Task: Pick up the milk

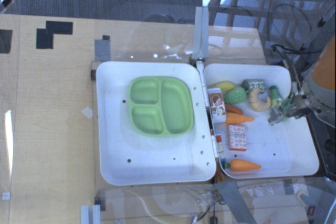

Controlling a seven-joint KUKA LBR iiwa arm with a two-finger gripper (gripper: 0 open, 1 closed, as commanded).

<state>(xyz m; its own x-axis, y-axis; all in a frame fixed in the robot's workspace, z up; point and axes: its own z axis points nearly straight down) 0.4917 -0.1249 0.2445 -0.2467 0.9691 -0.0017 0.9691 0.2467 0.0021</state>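
The milk [216,104] is a white carton with a red label. It lies flat along the left wall of the right bin [294,152], just right of the divider between the bins. My gripper [278,113] hangs over the right part of that bin, well to the right of the carton and apart from it. It is just below a small green bottle [274,94]. Nothing shows in the gripper.
Around the milk lie a lemon [224,86], broccoli [236,95], a sausage [234,109], two carrots [239,118] [244,166] and a red-and-white box [237,137]. A can [253,84] and a croissant [258,101] sit further right. The left bin [113,128] holds a green divided plate [160,106].
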